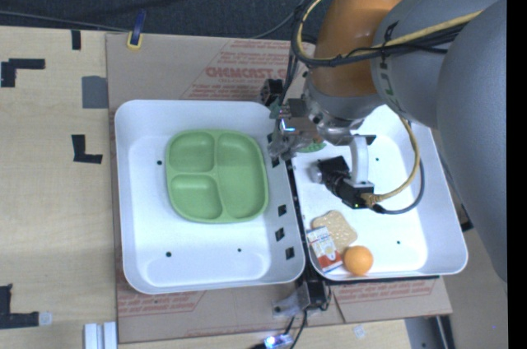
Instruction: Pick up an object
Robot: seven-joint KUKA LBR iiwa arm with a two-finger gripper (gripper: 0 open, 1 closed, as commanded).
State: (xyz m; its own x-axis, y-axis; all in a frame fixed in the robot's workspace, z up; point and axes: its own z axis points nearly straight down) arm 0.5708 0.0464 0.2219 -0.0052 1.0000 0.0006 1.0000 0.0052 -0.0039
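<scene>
My gripper (286, 137) hangs low over the upper left corner of the right bin (428, 236), close to the divider between the two bins. A small green thing (313, 146) peeks out just beneath the wrist, mostly hidden by it. Near the right bin's front left corner lie a tan cracker-like piece (336, 227), a red and white packet (324, 248) and an orange (358, 259), touching or nearly touching one another. These three sit well below the gripper in the view.
A green divided plate (217, 175) lies in the left bin (140, 257). The arm's grey body and orange band (354, 34) cover the right bin's upper part. Cables (403, 191) loop beside the wrist. Cardboard underlies both bins.
</scene>
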